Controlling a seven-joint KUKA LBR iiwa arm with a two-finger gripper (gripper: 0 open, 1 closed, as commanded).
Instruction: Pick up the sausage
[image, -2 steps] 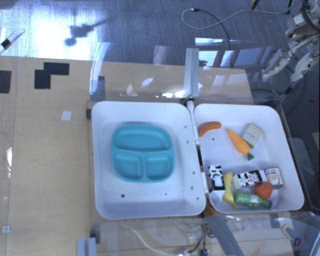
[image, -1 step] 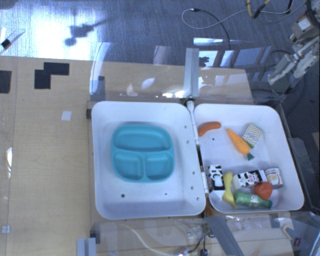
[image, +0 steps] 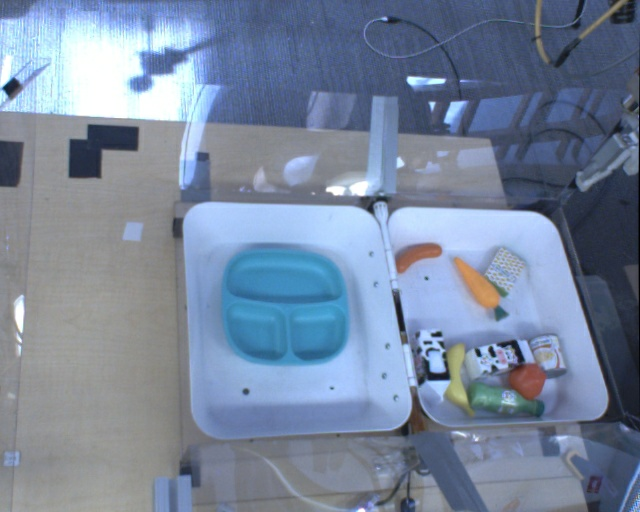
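Nothing is done yet: the sausage (image: 418, 256) lies untouched in the right bin (image: 560, 300), just left of the toy carrot (image: 478, 285), and I cannot tell the pincer's state, so the whole pick remains.

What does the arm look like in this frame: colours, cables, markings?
There is little to go on. At the upper right edge, beyond the bins, a slim pale grey-white piece of the arm slants in. Dark cables lie behind it; I cannot tell whether they belong to it. Any markings are too small to read.
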